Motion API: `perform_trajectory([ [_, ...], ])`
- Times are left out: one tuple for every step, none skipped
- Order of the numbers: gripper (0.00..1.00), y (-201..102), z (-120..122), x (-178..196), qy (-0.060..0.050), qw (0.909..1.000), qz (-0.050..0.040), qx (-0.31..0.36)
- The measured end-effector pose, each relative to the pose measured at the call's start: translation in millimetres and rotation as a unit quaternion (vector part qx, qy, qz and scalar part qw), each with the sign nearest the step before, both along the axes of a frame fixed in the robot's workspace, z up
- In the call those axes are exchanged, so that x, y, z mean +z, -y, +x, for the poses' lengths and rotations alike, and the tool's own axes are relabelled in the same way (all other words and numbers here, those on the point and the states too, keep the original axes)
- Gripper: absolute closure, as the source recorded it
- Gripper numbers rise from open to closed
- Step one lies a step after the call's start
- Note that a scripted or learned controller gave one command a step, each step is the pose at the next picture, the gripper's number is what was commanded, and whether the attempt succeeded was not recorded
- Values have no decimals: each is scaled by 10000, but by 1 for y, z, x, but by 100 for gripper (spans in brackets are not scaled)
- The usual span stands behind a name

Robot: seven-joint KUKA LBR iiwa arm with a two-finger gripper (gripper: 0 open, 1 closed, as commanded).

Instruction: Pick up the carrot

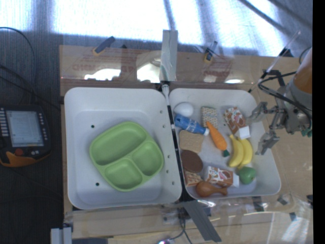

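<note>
Above the right bin's edge, the gripper (265,127) hangs spread wide (nothing held), well apart from the carrot (218,136).

Strong light is coming in from the top, blowing out the floor beyond the tabletop (117,65) into striped white glare. Bright patches are reflecting off its far edge. Bins are reading evenly lit, shadows soft. Focus is looking slightly soft overall, edges darker.

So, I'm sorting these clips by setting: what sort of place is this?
Probably a robotics lab bench for pick-and-place tests: two white bins side by side, toy food such as a carrot and bananas, and a control pendant on the floor.
</note>
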State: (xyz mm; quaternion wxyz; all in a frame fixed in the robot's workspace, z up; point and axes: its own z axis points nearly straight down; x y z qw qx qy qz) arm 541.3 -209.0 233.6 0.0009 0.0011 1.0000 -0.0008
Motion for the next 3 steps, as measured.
perform_trajectory([
  [0,-54,22,-127,-55,9999,25,-83],
  [0,-104,7,-142,73,9978,-9,-660],
  [100,-105,8,-132,94,9978,-26,-650],
])
